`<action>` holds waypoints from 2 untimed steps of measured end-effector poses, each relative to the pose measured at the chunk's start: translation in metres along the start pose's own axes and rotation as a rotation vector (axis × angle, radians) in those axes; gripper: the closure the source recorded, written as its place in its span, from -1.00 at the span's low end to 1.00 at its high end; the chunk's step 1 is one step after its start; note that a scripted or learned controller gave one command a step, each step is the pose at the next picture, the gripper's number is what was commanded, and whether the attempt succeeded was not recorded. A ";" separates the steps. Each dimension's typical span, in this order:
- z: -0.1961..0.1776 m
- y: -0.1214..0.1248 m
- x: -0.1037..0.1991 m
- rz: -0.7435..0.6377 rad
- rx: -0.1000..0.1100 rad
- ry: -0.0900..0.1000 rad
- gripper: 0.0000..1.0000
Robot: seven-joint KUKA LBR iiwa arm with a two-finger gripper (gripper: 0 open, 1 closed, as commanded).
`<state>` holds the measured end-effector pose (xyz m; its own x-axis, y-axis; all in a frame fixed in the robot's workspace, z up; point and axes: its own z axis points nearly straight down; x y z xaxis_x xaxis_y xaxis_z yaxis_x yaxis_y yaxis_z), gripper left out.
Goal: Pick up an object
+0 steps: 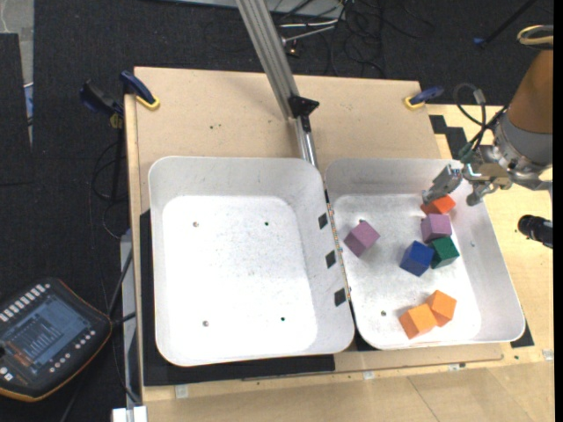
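Left bin (176,236): open floor throughout.
Right bin (378,319): blocks (435,240) crowd the right half; purple cube (361,237) near the divider.

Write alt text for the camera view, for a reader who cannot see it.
A grey robot arm reaches in from the right, its gripper hovering open just above an orange block at the far side of the right white bin. That bin also holds two purple blocks, a blue, a green and two more orange ones.

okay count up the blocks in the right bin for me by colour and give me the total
Orange blocks: 3
Purple blocks: 2
Blue block: 1
Green block: 1
Total: 7
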<state>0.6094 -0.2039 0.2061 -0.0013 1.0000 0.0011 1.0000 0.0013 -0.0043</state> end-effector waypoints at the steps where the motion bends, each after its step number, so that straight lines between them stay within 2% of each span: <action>1: -0.003 0.001 0.000 -0.002 -0.004 -0.002 -1.00; 2: 0.043 0.004 -0.005 0.002 -0.001 -0.001 -1.00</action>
<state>0.6131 -0.2092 0.1634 0.0005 1.0000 -0.0002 1.0000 -0.0005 -0.0037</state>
